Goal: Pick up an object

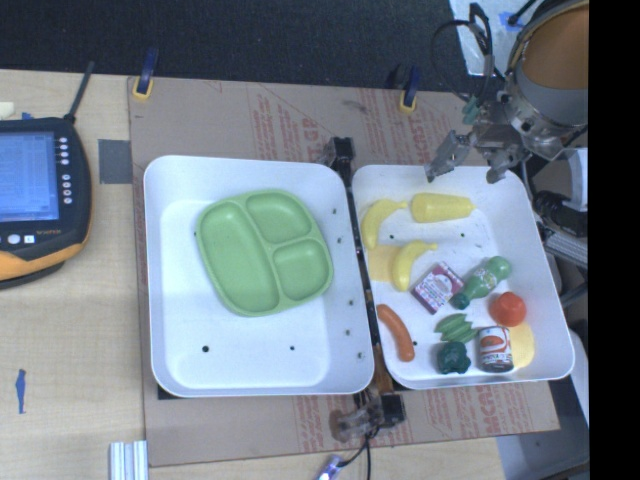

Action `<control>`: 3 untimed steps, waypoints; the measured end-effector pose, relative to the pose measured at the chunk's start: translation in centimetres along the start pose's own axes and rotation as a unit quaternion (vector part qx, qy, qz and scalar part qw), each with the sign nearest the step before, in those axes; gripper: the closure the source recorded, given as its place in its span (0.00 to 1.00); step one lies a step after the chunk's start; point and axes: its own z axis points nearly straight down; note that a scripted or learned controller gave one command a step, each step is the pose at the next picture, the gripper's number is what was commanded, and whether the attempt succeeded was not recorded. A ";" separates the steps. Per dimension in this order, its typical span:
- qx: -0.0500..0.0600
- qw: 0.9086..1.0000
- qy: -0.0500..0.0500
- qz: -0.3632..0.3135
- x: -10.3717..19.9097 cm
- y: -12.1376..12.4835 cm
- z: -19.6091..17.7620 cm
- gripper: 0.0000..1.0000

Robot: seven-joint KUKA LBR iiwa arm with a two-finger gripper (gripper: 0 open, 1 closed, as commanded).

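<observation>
Hanging above the far edge of the right bin (535, 228), the tool (468, 170) has its two dark fingers (444, 158) spread wide apart, with nothing between them. Both fingertips point down toward the bin, apparently clear of everything in it. Just below the gap lies a yellow corn-shaped toy (441, 207), the closest object to the tool. Beside that, toward the divider, sits a curved yellow banana (378, 218), and a second banana piece (408, 261) lies nearer the middle. Further toward the near edge are a small maroon packet (436, 288), a green bottle (481, 280), a red tomato (508, 309), a green pepper (455, 325), a dark green broccoli (452, 358), a small tin can (494, 349) against a yellow lemon (521, 346), and an orange sausage (396, 331) close to the divider. The left bin (180, 348) holds a pale green divided plate (264, 251). On the surface (60, 348), at the left, rests a control pendant (35, 198).
</observation>
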 end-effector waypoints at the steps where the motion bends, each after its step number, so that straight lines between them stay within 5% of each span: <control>1: 0.001 1.000 0.000 0.000 -0.5 -3.5 17.1 0.00; 2: -0.002 1.000 0.000 0.001 -4.6 2.3 11.1 0.00; 3: 0.001 1.000 0.000 0.001 -1.4 -3.8 18.4 0.00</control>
